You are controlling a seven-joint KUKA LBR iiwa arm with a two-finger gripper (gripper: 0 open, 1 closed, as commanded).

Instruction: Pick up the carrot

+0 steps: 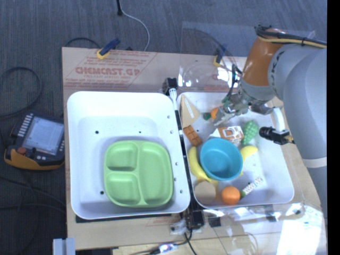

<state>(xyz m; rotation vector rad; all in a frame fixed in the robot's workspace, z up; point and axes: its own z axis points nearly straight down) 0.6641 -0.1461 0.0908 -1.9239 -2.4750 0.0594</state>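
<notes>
— We see bright, even light from above; the white bins (79, 142) nearly wash out.
— We also catch glare on the clear plastic sheet (204, 70) at the far side, soft shadows under the green tray (139, 173), and slightly soft detail overall.

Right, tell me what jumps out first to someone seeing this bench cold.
The green divided plate sits alone in the left bin, bright against the white. The right bin is crowded: a blue bowl in the middle, a banana curving along its left side, and an orange ball just below it. The grey arm with its orange band comes in from the right, its gripper low over that bin's far end.
</notes>
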